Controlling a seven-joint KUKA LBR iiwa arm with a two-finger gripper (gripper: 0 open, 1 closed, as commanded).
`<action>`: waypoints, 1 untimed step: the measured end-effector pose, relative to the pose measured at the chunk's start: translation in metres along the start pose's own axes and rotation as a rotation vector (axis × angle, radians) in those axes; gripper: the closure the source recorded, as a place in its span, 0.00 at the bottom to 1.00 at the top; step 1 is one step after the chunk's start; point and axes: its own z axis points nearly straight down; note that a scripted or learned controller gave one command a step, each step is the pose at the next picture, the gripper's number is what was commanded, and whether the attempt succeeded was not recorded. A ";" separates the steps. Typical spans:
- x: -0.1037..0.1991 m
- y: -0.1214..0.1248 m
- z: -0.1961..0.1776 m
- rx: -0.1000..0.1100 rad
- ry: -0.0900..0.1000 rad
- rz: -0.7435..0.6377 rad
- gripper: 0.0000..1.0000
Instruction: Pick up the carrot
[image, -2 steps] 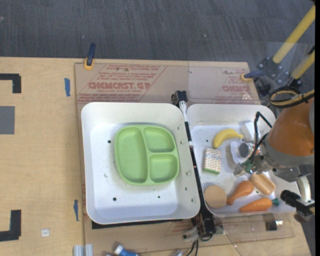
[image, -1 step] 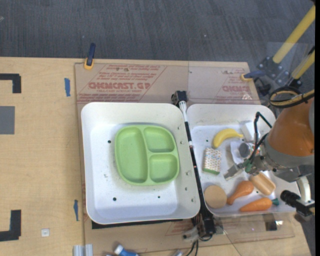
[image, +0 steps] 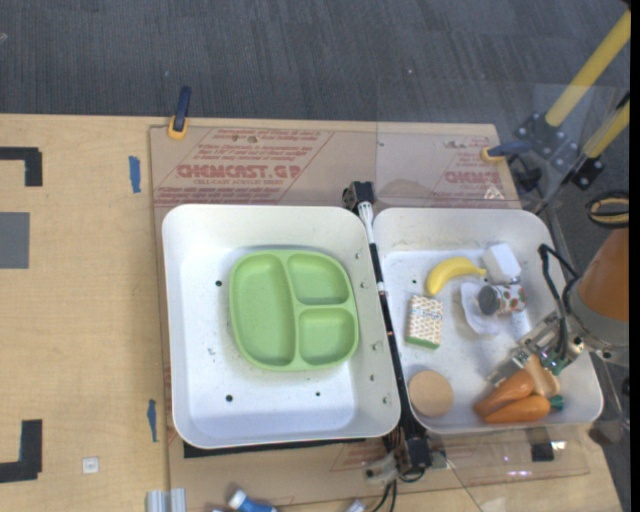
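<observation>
The right bin (image: 590, 400) is the landmark here. The arm (image: 605, 290) reaches over its right wall, and the gripper (image: 540, 362) sits low in the bin's near-right corner, directly on top of the carrot (image: 512, 400). The carrot lies flat along the near wall, thick end toward the corner, and looks like two orange pieces side by side. Whether the jaws are spread or pressed together I cannot tell; metal and carrot overlap too closely.

To do this step well, the fingers should straddle the carrot across its width near the thick end, close firmly, then lift straight up, since the wall leaves little room to drag sideways.

In the left bin (image: 190, 330), a green divided plate (image: 295, 308) sits well apart and is no concern. Within the right bin, a tan round thing (image: 431, 393) lies toward the near-left corner, near the carrot's thin end. A small patterned box (image: 426, 322) sits left of centre, a banana (image: 452, 272) toward the far wall, and a white-and-grey cluster (image: 495, 290) just beside it. The bin's wall is the chief obstacle.
</observation>
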 end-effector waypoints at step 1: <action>-0.003 0.003 -0.011 -0.008 -0.015 0.007 1.00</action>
